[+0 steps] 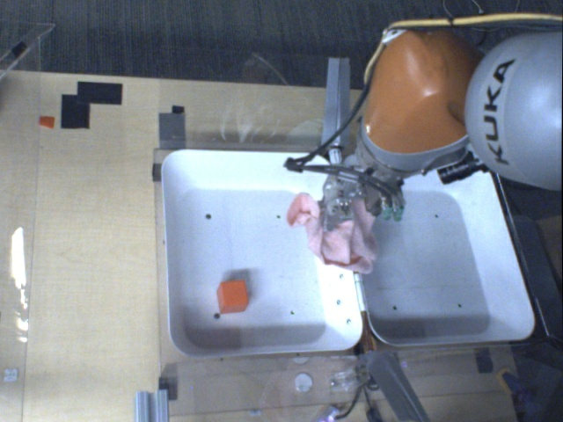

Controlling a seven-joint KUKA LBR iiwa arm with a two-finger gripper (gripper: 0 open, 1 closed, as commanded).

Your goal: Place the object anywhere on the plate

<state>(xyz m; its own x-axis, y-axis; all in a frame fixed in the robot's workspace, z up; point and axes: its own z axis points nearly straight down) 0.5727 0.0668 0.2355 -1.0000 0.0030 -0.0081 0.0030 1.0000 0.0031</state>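
The counter (88, 262) is pale wood and spreads widest at the left, with black square marks (88, 102) and a small orange tag (47, 122) at its far left corner; beyond its far edge lies dark carpet (220, 16). The arm (475, 104) comes in from the right, its grey housing lettered KUKA and its orange band (413, 86) bulging over the far side of the bins, with a yellow cable (457, 20) looping along its top. Two shallow white bins sit side by side; the left bin (193, 236) is the broader in view, the right bin (457, 280) is partly covered at its far side by the arm. A pink cloth (339, 236) hangs crumpled over the seam between the bins, mostly over the right part of the left bin, its lower folds reaching toward the dividing rim; whether it rests on the bin floor or hangs clear I cannot tell. The pincer (352, 202) points down just above it, and the upper part of the cloth is bunched up between its fingers, so it is clenched on the cloth; black wiring and a small green part (393, 209) crowd its body. A small orange block (233, 296) sits well apart on the near left floor of the left bin, casting a short shadow.
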